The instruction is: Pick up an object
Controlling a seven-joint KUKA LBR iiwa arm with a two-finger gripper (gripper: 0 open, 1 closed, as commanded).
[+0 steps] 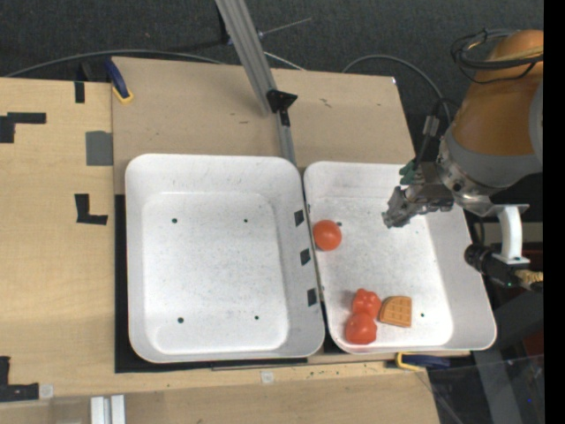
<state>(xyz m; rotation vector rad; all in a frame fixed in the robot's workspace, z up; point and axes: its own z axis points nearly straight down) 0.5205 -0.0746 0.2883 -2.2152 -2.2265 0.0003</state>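
In the right bin (371,184), a small round orange-red ball (327,235) lies near the left wall. Two red pieces (361,316) sit together near the bin's front edge, touching a tan waffle-patterned piece (395,311) on their right. My gripper (397,212) hangs over the right bin's upper right part, to the right of the ball and well apart from it. I see nothing between its fingers.
The left bin (212,254) adjoins the right one, with black clips along the shared wall. A slanted metal pole (252,51) rises behind the bins. The orange and grey arm (494,122) fills the right side.
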